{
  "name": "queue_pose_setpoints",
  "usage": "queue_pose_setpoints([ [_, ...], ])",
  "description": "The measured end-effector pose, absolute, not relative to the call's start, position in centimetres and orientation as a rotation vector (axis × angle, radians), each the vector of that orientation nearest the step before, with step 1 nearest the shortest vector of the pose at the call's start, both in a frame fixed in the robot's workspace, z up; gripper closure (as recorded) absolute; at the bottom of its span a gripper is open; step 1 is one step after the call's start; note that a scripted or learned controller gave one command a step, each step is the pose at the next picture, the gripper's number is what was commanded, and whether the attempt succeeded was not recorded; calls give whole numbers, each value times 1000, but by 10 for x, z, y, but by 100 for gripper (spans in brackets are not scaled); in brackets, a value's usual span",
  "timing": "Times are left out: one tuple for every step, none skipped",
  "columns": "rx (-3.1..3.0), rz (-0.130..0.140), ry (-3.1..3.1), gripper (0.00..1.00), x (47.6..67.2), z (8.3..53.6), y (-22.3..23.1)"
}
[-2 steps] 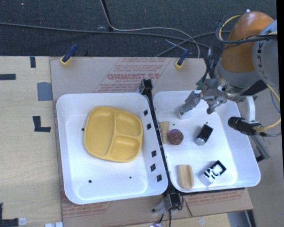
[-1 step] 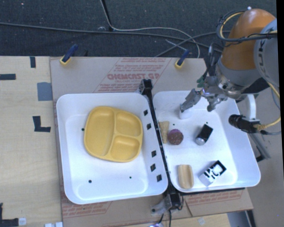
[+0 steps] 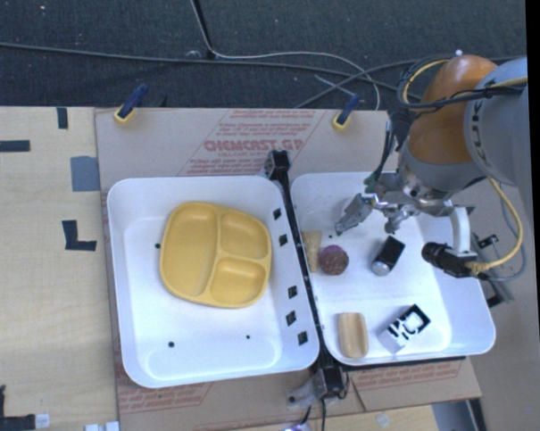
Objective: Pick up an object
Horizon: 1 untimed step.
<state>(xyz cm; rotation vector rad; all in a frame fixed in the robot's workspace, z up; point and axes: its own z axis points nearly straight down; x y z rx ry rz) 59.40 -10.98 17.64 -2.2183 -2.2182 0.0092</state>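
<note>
Looking down at a slant from above the bench, the camera view took in two shallow white plastic bins set side by side on a brown cardboard sheet (image 3: 249,140) printed with red lettering. The left bin (image 3: 135,287) held a yellow, rounded, three-compartment plastic plate (image 3: 214,254), which lay flat towards the bin's upper middle.

The right bin (image 3: 467,322) held several small things. A dark maroon round ball-like object (image 3: 334,260) sat near the bin's left wall, and just beside it, against the divider, lay a small pale tan block (image 3: 311,252). A tan rounded wooden piece (image 3: 351,334) rested near the bin's front edge. To its right lay a small black-and-white patterned box (image 3: 405,326), tilted. A short black cylinder with a silvery end (image 3: 388,255) lay towards the middle of the bin, well apart from the ball.

The grey arm (image 3: 493,111), with its orange band, reached in from the right, above the far half of the right bin. Its two-finger gripper (image 3: 374,214) hung over the white floor of the bin, with the fingers (image 3: 352,215) spread apart and nothing between them. The gripper was above and to the right of the maroon ball, and just above the black cylinder in the picture; whether it touched the bin floor could not be told. Yellow and black cables trailed off the wrist on the right.
</note>
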Motion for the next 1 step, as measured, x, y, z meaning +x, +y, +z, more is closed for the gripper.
queue_pose_setpoints([
  [-2217,8,-2220,0,590,132,-108],
])
